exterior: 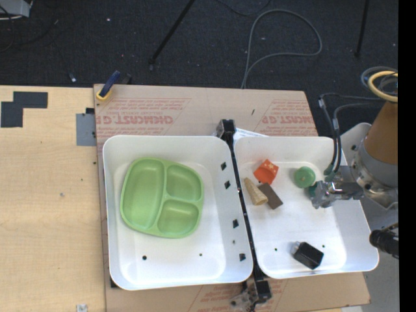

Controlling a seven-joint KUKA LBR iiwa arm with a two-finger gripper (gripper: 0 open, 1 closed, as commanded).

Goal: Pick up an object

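We see two shallow white bins side by side on the bench. The left bin (130,265) holds a light green divided plate (162,197), which lies flat in the left part of that bin. The right bin (351,252) holds several small things, and the arm (383,142) comes in over its right edge.

The gripper (323,195) is low over the right side of the right bin, and it points to the left. From this view we cannot tell how its tips stand, because they are small and dark against the white floor. We see nothing clearly held there.

The nearest thing to the gripper is a green ball (303,177). It lies just beside the gripper, a little up and to the left of it in the picture. We cannot tell if the two are touching; they look very close.

Further to the left, near the wall between the bins, there is an orange-red block (265,172). Just below it lie a pale wooden block (255,192) and a dark brown block (271,197), one beside the other and touching or almost touching. These three are well apart from the gripper, with the green ball between them and it.

A black object (307,255) lies near the front of the right bin, below the gripper in the picture and apart from it.
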